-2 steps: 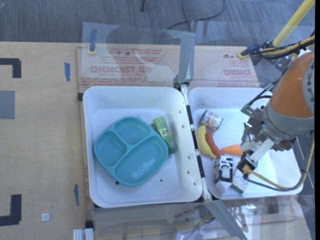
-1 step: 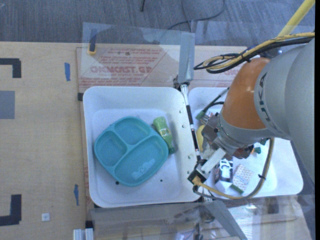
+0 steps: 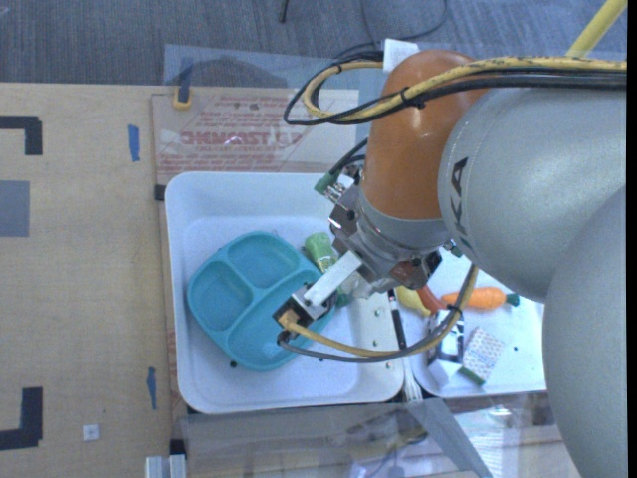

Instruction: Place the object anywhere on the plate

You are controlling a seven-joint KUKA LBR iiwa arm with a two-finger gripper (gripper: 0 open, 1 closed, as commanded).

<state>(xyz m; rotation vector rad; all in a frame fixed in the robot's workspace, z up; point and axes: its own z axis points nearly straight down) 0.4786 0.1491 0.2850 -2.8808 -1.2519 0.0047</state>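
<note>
Sitting in the left bin (image 3: 214, 212), 1 small green thing (image 3: 318, 250) lies just off the plate's right rim, abt mid-bin and toward the bin's right wall. It's light green and rounded. The arm (image 3: 518, 197) hides part of it, so long axis & heading can't be told.

Count: 2 white bins side by side on the desk (image 3: 80, 267) and 1 teal plate (image 3: 261, 339) w/ 3 compartments (2 small, 1 large). The plate is set at a slant to the bin walls, in the left half of the left bin.

The right bin (image 3: 523, 352) has 1 orange carrot-shaped toy (image 3: 480, 299), 1 yellow piece (image 3: 410, 301) by its left wall, and 1 checked box (image 3: 485, 355) nr its near edge.

Hand (image 3: 383, 267) is over the left bin's right side, tucked under the wrist. Whether it's clenched or released: can't tell.
</note>
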